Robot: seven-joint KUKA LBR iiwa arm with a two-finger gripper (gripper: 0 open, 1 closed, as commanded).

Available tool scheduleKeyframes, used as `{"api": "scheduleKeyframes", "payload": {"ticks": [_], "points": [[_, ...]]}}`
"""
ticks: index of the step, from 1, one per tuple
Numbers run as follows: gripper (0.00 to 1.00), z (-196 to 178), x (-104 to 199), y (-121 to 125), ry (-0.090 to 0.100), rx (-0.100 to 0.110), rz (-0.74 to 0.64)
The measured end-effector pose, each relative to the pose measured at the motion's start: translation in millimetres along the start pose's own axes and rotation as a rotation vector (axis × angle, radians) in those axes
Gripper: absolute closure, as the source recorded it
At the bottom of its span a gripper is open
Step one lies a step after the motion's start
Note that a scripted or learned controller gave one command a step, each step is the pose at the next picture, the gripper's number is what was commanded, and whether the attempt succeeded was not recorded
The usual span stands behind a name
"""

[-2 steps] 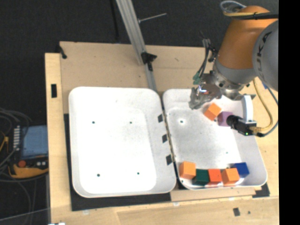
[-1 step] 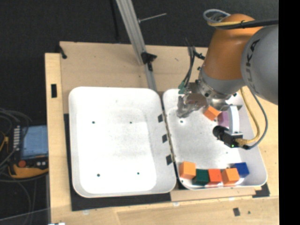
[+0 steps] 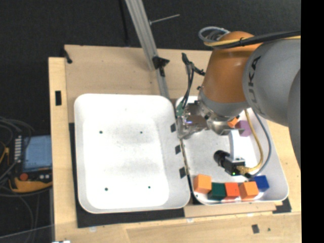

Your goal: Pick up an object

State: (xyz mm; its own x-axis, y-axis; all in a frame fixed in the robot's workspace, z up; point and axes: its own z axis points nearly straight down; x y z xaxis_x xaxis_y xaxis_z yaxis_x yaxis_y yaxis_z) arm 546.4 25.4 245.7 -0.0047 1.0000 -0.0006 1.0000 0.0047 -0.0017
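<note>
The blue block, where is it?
The blue block sits in the right bin, at the right end of the row of blocks along its near edge, right beside an orange block.

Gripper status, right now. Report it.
Gripper: over the right bin near its left wall, under the arm's orange band; open or closed cannot be told, and nothing is seen held.

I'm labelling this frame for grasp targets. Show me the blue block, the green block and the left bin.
blue block (image 3: 261, 182): camera view, on its top face.
green block (image 3: 218, 190): camera view, on its top face.
left bin (image 3: 121, 135): camera view, on its bare white floor.
</note>
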Motion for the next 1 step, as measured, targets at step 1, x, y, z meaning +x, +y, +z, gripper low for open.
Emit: {"api": "scheduleKeyframes", "payload": {"ticks": [1], "points": [[1.00, 1.8, 43.1, -35.7, 0.001, 0.000, -0.002]]}}
